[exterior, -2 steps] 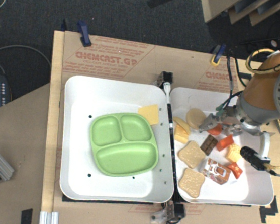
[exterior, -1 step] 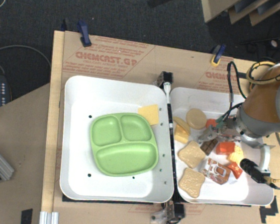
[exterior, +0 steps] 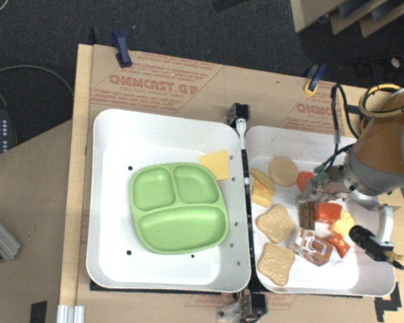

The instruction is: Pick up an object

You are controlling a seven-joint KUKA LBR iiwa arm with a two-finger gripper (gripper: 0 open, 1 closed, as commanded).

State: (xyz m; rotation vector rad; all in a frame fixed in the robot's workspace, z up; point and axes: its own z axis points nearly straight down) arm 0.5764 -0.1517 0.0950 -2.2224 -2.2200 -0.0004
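White right bin (exterior: 362, 286) crowded near jaws (exterior: 316, 195), jaw state unclear; left bin (exterior: 104, 240) roomy around green tray (exterior: 179, 207).

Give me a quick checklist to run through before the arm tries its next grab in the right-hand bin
1. Gripper over the right bin: ok, it is down among the toy food.
2. Something visibly between the fingers: cannot tell, the wrist and clutter hide them.
3. A target close by: ok, a brown bar and an orange piece lie right beside the gripper.
4. Target isolated: not ok, the pieces crowd and touch.
5. Easier picks available: ok, two bread slices lie flat with more room.
6. Left bin: ok, the green divided plate and yellow wedge are away from the arm.
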